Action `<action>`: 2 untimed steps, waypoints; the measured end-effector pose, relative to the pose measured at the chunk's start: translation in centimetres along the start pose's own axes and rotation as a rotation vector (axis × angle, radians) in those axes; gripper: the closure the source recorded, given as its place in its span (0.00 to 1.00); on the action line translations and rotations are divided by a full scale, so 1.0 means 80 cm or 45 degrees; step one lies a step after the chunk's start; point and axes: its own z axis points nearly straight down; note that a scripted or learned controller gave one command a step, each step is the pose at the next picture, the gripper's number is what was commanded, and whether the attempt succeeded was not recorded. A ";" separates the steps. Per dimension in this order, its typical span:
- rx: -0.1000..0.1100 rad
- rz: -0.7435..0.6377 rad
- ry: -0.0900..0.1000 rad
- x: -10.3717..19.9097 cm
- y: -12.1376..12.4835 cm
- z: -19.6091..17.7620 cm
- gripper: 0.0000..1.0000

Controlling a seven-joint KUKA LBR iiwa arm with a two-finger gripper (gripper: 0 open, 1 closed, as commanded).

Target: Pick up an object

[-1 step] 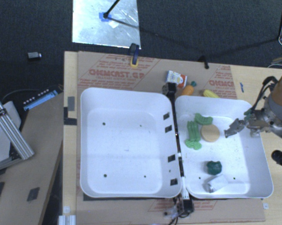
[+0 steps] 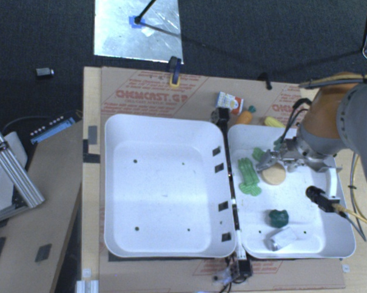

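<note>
My gripper [image 2: 278,163] hangs low in the right bin [image 2: 337,240], just above the far edge of a tan round object [image 2: 274,176]. A light green ridged object [image 2: 249,176] lies to the left of it, with a small green piece [image 2: 258,153] beside the gripper. Nearer the front of this bin lie a dark green lump [image 2: 278,217] and a white-grey object [image 2: 281,239]. I see nothing held.
The left bin [image 2: 163,190] sits beside the right one, with black clips along the shared divider [image 2: 230,187]. On the cardboard behind the bins lie an orange item [image 2: 245,117], a yellow item [image 2: 272,122] and a white-red item [image 2: 228,102].
</note>
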 end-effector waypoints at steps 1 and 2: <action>-0.010 0.003 -0.004 0.004 0.039 0.019 0.00; -0.001 0.010 -0.003 0.012 -0.028 0.020 0.00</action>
